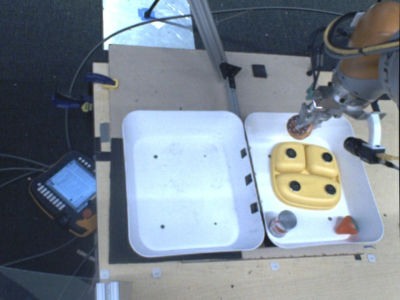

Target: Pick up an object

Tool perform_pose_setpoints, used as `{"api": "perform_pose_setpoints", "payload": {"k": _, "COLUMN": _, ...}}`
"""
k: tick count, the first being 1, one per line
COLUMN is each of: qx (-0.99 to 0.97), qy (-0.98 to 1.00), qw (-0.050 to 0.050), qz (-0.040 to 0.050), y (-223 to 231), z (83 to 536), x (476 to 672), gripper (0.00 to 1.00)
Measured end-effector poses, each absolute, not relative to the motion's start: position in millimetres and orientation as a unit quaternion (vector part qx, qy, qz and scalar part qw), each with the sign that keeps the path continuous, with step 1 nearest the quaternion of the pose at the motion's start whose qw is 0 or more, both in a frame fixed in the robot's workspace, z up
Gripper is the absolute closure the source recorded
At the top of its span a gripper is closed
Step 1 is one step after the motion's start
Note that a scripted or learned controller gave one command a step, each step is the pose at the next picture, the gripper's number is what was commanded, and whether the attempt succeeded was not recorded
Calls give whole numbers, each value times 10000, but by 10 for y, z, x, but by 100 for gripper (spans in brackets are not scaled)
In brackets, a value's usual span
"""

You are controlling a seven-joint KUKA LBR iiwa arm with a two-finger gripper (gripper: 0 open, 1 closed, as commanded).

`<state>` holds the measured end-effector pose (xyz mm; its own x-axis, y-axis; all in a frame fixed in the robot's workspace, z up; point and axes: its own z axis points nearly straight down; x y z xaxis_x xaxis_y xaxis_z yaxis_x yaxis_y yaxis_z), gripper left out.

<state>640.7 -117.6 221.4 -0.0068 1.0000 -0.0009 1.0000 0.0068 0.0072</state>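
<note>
Hovering gripper over a small brown object in the right bin

Sitting side by side on the bench (175,74), the two shallow white bins meet along a shared edge marked by small dark clips. The left bin (140,230) shows a bare white floor with a few dark dots. The right bin (375,227) holds four things. A yellow tray (305,175), moulded into four rounded sections with a dark spot in each, lies near the middle of the right bin. Beyond the yellow tray, at the far edge of the bin, sits a small round brown object (299,127) with a darker centre and a ringed rim; its exact kind cannot be made out. On the near side of the yellow tray, close to the bins' shared edge, lies a small can (282,222) with a silver top and a red-and-white body. Also nearer than the yellow tray, in the bin's outer near corner, rests a small red-orange object (345,225).

The gripper (310,114) is directly above the brown object, just at its rim. Whether its fingers are spread or closed cannot be told, nor whether they touch the object.
</note>
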Motion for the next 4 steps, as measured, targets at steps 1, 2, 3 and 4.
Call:
{"api": "perform_pose_setpoints", "payload": {"k": 1, "qx": 7040, "qy": 7102, "qw": 5, "qz": 11, "y": -638, "z": 2330, "x": 6314, "gripper": 100}}
{"api": "perform_pose_setpoints", "payload": {"k": 2, "qx": 7043, "qy": 7099, "qw": 2, "qz": 5, "y": -75, "z": 2218, "x": 6222, "gripper": 100}}
{"api": "perform_pose_setpoints", "payload": {"k": 3, "qx": 7046, "qy": 7096, "qw": -1, "qz": 2, "y": 381, "z": 2149, "x": 6109, "gripper": 100}}
{"api": "perform_pose_setpoints", "payload": {"k": 4, "qx": 7038, "qy": 7104, "qw": -8, "qz": 4, "y": 843, "z": 2148, "x": 5985, "gripper": 100}}
